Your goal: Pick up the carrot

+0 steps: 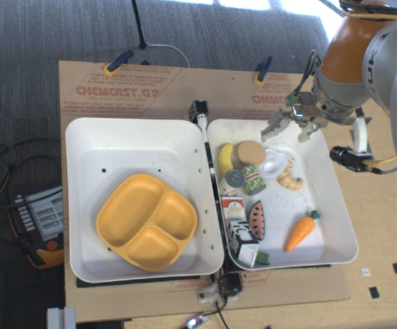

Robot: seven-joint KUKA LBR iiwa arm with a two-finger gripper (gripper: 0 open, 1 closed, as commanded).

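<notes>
The left bin [81, 149] carries a yellow divided plate [147, 228] lying toward its 5 o'clock corner; bare white floor runs along the bin's 12 o'clock and 9 o'clock sides. The two bins meet along a shared rim at the middle of the surface [116, 91].

The right bin [335, 197] is crowded along its 9 o'clock wall. From the top of that side come a yellow banana-like piece [225, 158], a jar with a tan lid [250, 153], a grey round lid [234, 178] and a small green-and-white can [254, 181]. Below them lie a small printed carton [232, 207], a watermelon slice [256, 219], and a dark-and-white packet [243, 242] near the 6 o'clock rim. Toward the bin's centre sit a clear plastic piece [275, 164] and a pale peanut-shaped item [293, 180].

The carrot [300, 232] lies at about 5 o'clock in the right bin, its tip pointing to 7 o'clock and its green top to 1 o'clock, apart from the other items. Open floor surrounds it on the 3 o'clock and 12 o'clock sides, and the bin's 6 o'clock rim is near its tip.

The claw [291, 127] hangs over the right bin's 12 o'clock edge, its fingers spread and pinching nothing, well apart from the carrot.
</notes>
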